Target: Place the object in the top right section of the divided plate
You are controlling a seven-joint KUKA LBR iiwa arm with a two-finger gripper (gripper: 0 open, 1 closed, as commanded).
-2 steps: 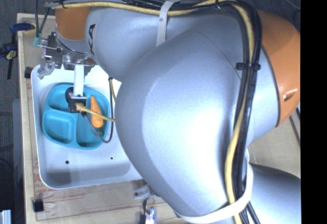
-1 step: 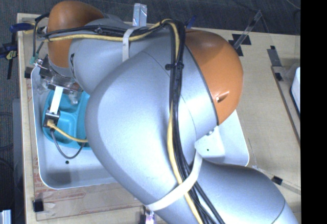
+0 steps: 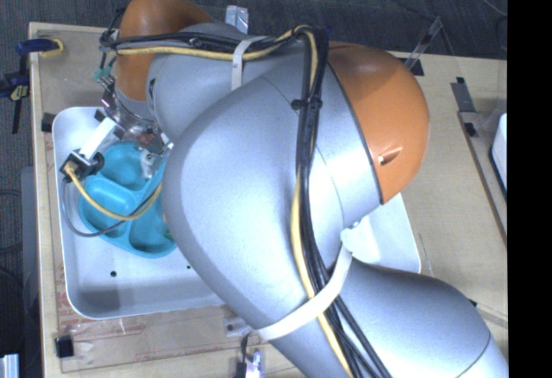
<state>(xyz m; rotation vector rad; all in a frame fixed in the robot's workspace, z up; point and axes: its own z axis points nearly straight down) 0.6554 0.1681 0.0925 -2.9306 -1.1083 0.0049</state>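
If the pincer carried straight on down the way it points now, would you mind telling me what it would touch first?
Most likely the blue divided plate in the left bin: the pincer hangs over the plate's upper part, though depth is hard to judge from this view.

We see the grey arm (image 3: 285,195) sweeping in from about four o'clock and reaching toward ten o'clock, its bulk covering the middle of the view. An orange joint cap (image 3: 384,122) sits at two o'clock of that bulk, and an orange band (image 3: 151,18) tops the wrist at eleven o'clock. Black and yellow cables (image 3: 304,195) run along the arm, strapped by white ties. The gripper (image 3: 129,139) points downward below the wrist.
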